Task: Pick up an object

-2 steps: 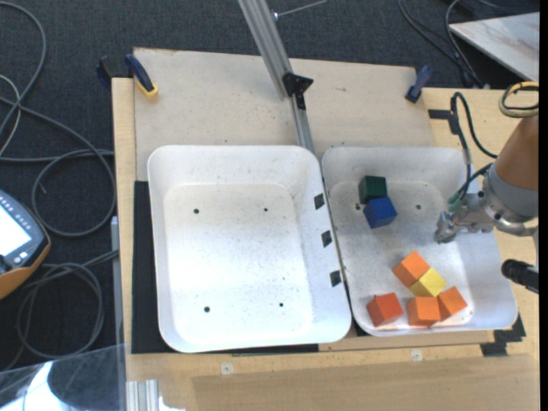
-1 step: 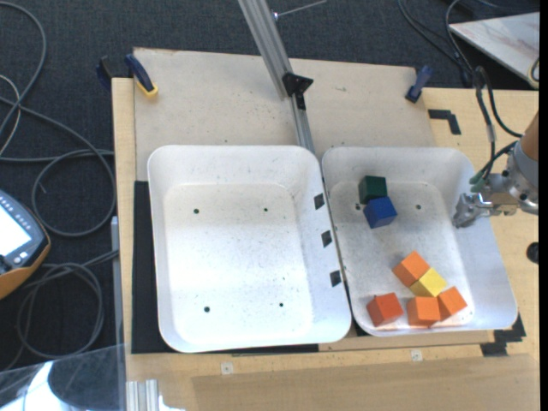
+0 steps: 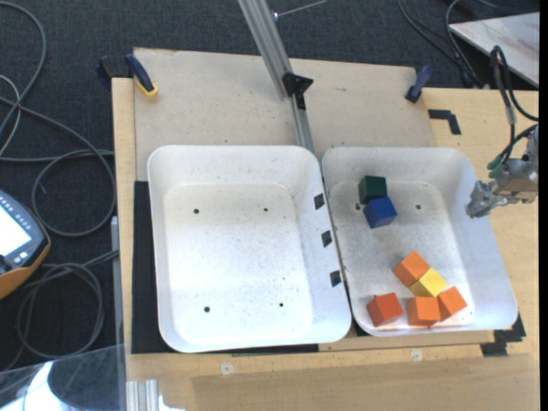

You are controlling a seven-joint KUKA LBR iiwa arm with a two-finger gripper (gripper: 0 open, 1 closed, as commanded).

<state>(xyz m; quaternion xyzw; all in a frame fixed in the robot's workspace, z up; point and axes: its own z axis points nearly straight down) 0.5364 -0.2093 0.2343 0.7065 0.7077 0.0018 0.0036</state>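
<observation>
Six blocks lie in the right bin (image 3: 479,229): a green block (image 3: 372,187) touching a blue block (image 3: 379,211) toward the far side, and, well apart from that pair, a cluster by the near rim made of an orange block (image 3: 412,269), a yellow block (image 3: 431,282) and three more orange ones, the leftmost (image 3: 384,307) standing slightly clear of the others. The gripper (image 3: 481,202) sits at the bin's right rim, near none of them and carrying nothing between its fingers; whether the jaws are spread or pressed together I cannot tell at this size. The left bin (image 3: 163,255) lies just beside the right one. I judge the pick to be at its start, with approach and target choice still ahead. The next move calls for travel leftward over the bin floor, then a descent on a block with free sides; the leftmost orange one looks easiest, since the packed cluster and the touching green-blue pair leave little room for fingers.
</observation>
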